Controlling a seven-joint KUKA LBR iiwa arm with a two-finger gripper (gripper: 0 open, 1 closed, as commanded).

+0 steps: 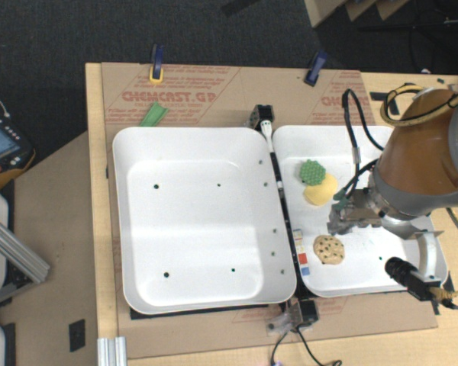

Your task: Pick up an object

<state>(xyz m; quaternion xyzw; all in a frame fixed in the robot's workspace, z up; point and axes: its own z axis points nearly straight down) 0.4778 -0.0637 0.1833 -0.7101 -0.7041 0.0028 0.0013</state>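
Over the right bin, your gripper hung between cookie and yellow piece; its grip I could not tell, nothing looked lifted yet.

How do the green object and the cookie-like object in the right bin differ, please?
The green object is bumpy and solid green; the cookie is tan with dark specks. The green object touches a yellow object, while the cookie lies apart. The green object is nearer the bin's far end, the cookie nearer the near end. Both are small and lie in the right bin.
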